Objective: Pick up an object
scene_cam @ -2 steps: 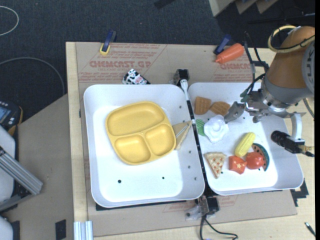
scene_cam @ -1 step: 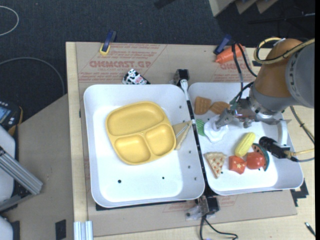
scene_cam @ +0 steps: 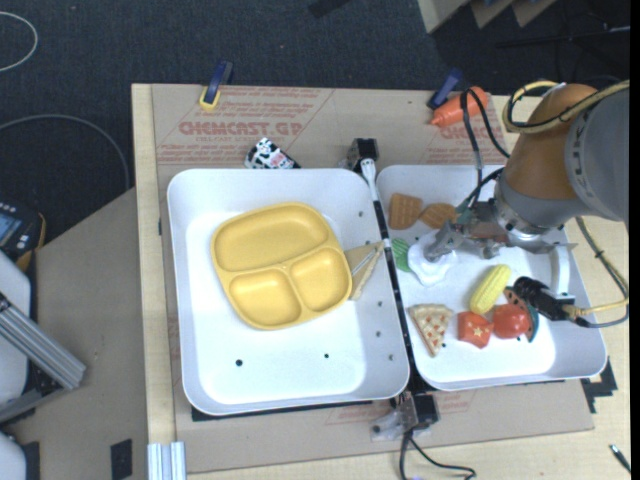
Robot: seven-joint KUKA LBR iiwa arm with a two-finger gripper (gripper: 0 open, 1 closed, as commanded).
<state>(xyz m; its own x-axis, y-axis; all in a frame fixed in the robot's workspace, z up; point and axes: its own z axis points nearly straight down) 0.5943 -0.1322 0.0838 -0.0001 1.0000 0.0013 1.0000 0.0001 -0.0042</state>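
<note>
White object [scene_cam: 433, 268] low in the left half of the right bin [scene_cam: 575, 358], directly beneath the gripper [scene_cam: 441, 249], touching or nearly touching it; cannot say which. Partly covered by the grey gripper body, so shape hard to make out. Released or clenched: cannot tell from this slanted look down. Nothing seen to be grasped.

Just left of the white object, a green piece [scene_cam: 401, 255], half tucked against the bin wall. Above, two tan cracker-like pieces [scene_cam: 405, 209] side by side near the bin's far edge. To the right, a yellow corn cob [scene_cam: 489, 287], tilted, well clear of the gripper. Below, a pizza slice [scene_cam: 432, 326], and beside it two red pieces [scene_cam: 476, 329], the right one partly overlapped by a dark item too small to identify.

Arm [scene_cam: 590, 163] entering from the right, cut off by the frame edge, orange band above the wrist, wrist bent down and leftward over the right bin. Cables looped around it.

Further out, left bin [scene_cam: 290, 378] with a yellow divided plate [scene_cam: 280, 265].
</note>
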